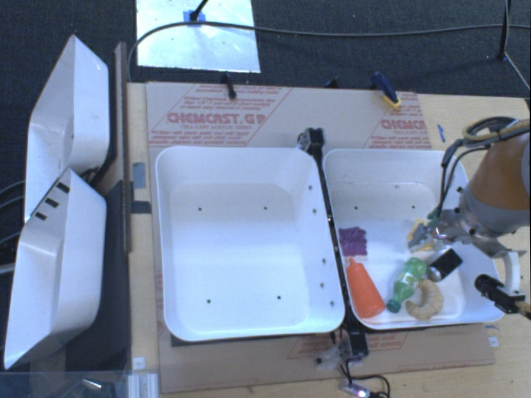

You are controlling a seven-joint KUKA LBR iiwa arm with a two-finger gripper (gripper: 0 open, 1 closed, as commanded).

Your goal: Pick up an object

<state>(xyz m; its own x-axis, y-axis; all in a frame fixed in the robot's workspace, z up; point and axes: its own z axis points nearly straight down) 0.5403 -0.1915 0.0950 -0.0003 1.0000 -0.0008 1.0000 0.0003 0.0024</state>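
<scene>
The right bin [377, 181] holds several small objects near its front. A purple block [353, 240] lies by the left wall, with an orange carrot-shaped piece [363, 288] just in front of it. A green bottle [406, 280] lies tilted beside a beige ring-shaped piece [426, 300]. A small black item [445, 264] sits right of the bottle. My gripper [421, 235] hangs low over the right half of this bin, just behind the bottle and the black item. Whether anything sits in it is unclear.
The left bin [249, 247] sits beside the right one, split from it by a black clamp strip [328, 222]. The grey arm with its orange band [502, 181] covers the right bin's right wall. Two spare white bins [62, 222] lean at the far left.
</scene>
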